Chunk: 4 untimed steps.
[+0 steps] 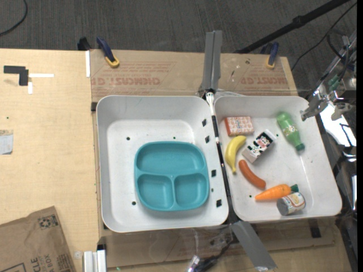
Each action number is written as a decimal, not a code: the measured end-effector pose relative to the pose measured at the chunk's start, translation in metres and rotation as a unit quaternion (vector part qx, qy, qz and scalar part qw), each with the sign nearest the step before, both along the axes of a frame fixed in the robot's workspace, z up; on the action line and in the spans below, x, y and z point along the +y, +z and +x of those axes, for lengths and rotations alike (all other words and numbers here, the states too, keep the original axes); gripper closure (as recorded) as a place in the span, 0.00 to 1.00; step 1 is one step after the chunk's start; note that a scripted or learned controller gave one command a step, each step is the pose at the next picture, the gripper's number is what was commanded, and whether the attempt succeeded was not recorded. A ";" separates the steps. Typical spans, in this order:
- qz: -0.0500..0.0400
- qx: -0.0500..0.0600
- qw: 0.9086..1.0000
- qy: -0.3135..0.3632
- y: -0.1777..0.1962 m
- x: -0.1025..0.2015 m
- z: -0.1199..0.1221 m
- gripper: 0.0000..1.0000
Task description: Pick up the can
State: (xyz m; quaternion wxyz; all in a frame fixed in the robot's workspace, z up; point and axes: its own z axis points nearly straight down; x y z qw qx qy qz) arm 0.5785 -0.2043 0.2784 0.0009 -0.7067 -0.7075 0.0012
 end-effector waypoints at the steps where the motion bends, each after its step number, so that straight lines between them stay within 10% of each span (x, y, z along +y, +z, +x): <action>1: 0.000 0.000 0.999 -0.036 -0.100 0.048 0.060 0.00; 2: -0.001 -0.001 0.999 0.042 0.014 0.095 0.081 0.00; 3: 0.000 0.000 0.999 0.035 -0.121 0.105 0.059 0.00; 4: -0.001 -0.001 0.994 0.108 -0.169 0.064 0.080 0.00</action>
